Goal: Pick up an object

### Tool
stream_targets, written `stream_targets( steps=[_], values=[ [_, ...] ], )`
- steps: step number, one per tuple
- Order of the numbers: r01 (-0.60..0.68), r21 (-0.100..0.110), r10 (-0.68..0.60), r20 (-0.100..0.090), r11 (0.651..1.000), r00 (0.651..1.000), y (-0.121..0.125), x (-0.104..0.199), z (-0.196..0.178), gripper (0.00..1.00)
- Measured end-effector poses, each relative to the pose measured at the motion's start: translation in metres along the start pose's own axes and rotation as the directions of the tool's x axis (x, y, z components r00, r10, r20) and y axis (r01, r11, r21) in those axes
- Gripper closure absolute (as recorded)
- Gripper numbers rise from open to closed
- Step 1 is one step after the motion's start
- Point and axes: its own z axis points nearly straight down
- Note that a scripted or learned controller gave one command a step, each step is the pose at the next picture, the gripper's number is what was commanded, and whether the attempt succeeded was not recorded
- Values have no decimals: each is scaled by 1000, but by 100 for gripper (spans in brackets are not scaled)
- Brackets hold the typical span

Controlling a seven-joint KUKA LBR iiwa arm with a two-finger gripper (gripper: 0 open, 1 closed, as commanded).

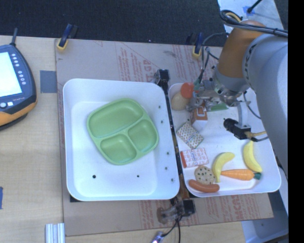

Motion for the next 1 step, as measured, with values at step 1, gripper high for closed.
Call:
stream_targets(
  steps=[1],
  values=[
    [-3,-7,3,-2,1000,1000,-34,85,-90,100]
  ],
)
